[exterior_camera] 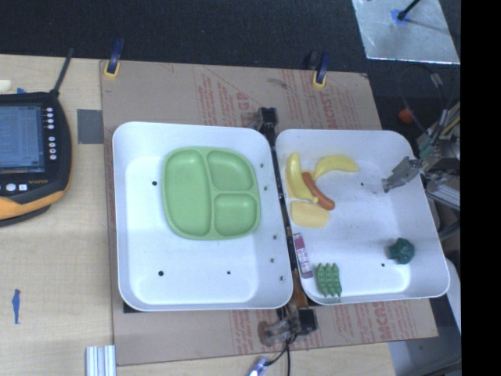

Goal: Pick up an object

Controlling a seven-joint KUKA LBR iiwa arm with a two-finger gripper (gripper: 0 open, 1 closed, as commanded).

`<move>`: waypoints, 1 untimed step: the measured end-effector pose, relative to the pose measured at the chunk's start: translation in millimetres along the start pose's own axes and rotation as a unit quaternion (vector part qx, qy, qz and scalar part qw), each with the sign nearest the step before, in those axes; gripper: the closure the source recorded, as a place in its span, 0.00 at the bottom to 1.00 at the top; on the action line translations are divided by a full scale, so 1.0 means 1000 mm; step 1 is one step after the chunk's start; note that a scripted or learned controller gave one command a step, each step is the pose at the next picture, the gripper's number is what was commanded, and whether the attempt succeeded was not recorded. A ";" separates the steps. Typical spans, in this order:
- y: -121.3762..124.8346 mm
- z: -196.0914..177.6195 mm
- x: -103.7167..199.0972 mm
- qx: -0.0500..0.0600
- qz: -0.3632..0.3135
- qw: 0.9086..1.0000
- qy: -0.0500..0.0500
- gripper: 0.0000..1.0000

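The right bin (368, 210) holds several small toys. A yellow banana (335, 164) lies at its upper middle, and a second yellow banana (293, 175) is by the left wall. A red sausage (318, 191) rests across a pale yellow piece (309, 215). A green studded block (328, 279) sits at the front left, with a small pink and white packet (302, 258) beside it. A dark green lump (401, 250) lies at the front right. My gripper (396, 178) hangs over the bin's upper right, apart from all the toys.
The left bin (141, 272) carries a green divided plate (211, 192). A teach pendant (27, 151) lies at the far left of the bench. Clamps (316, 69) pin the cardboard mat at the back.
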State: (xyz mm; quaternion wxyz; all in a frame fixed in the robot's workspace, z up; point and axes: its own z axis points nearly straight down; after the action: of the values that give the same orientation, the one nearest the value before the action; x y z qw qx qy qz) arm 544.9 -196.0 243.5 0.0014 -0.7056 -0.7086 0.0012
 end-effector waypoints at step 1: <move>0.035 0.073 0.078 0.001 -0.001 1.000 0.000 0.00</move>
State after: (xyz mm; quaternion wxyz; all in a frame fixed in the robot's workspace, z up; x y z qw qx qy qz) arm 579.1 -117.8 170.5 0.0021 -0.7048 -0.7094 0.0020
